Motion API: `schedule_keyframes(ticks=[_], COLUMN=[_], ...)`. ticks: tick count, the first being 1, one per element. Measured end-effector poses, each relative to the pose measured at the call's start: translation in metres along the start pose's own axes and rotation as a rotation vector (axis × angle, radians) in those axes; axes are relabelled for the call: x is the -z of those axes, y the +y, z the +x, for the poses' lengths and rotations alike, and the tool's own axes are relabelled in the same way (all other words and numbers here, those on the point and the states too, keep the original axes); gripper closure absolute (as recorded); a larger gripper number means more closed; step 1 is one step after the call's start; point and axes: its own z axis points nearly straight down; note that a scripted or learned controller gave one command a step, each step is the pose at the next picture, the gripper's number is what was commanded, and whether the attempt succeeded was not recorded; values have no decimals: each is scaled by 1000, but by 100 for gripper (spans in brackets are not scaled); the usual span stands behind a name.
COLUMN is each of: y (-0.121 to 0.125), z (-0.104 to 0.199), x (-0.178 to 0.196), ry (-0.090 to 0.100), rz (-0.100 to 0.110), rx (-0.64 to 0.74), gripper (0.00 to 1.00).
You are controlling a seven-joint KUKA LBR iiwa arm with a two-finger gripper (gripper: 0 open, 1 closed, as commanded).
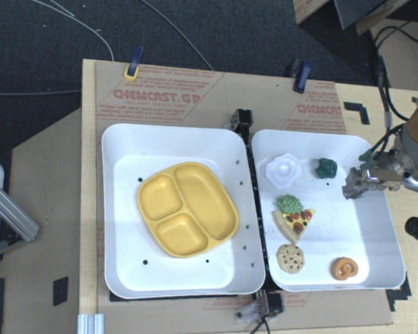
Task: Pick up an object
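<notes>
The gripper (354, 187) is hanging over the upper right part of the right bin (385, 237), so the step in hand looks like the approach: nothing is lying between its fingers. From this slant I cannot tell whether the jaws are spread or pressed together.

The closest candidate is the dark green toy (326, 168), sitting just beside the gripper at about ten o'clock. The clear plastic cup (283, 170) is lying further out at nine o'clock. The broccoli (289, 204) and pizza slice (294, 222) are resting together at about eight o'clock, with the cookie (289, 257) beyond them and the doughnut (344, 268) at six o'clock.

The next move is probably calling for a short shift toward one piece, then a straight descent.
</notes>
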Motion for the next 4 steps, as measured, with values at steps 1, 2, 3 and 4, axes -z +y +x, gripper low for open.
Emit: schedule_keyframes(ticks=[1, 2, 3, 4], y=[27, 44, 68, 86], z=[46, 89, 132, 187], x=[-15, -24, -16, -13], ry=[-1, -1, 0, 1], rz=[1, 1, -1, 0], rx=[-3, -3, -3, -1], gripper=[100, 100, 100, 100])
